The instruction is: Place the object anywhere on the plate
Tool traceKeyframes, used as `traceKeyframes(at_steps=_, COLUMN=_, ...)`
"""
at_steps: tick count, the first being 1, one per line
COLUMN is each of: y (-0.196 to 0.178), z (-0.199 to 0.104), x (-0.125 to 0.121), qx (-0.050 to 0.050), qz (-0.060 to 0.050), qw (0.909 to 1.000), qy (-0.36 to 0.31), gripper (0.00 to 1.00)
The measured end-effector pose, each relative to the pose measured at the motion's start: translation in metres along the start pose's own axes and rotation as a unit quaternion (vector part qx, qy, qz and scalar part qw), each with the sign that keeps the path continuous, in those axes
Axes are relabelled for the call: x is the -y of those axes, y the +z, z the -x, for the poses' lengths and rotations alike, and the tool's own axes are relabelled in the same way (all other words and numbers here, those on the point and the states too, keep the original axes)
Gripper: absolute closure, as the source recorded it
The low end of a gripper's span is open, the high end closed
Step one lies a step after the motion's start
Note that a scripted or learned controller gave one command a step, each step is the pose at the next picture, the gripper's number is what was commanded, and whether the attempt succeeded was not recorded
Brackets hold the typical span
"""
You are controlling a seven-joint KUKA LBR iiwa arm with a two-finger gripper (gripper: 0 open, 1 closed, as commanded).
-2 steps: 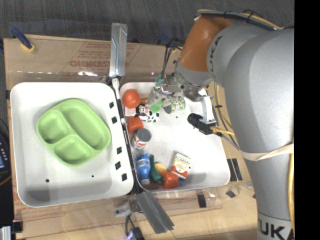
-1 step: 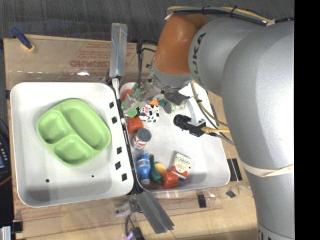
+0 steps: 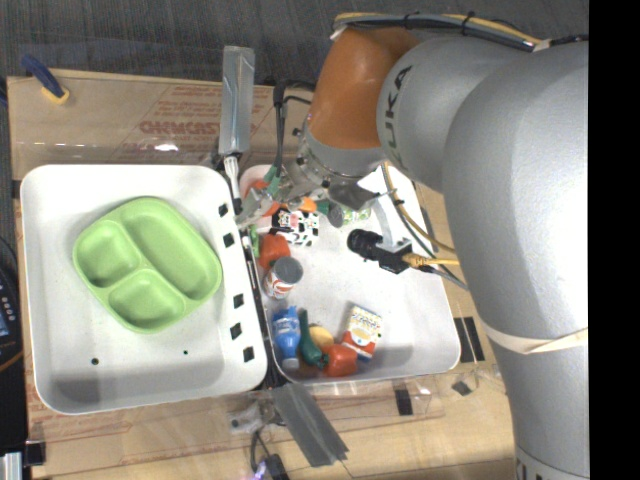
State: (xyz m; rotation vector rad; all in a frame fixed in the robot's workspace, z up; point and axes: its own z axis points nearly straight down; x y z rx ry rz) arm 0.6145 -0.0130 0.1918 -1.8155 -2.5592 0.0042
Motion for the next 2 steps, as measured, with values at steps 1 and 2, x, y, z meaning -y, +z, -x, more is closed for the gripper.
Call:
traceKeyframes(at_steps=1, y=0.000, z=-0.063, x=-0.030, qx=0.001, qz=0.002, qw=0.9956, qy=-0.093, gripper=0.00)
traceKeyframes(at_steps=2, y=0.061, z=-0.107, x=-0.068, qx=0.001, qz=0.000, qw=0.9987, qy=-0.051, gripper=0.00)
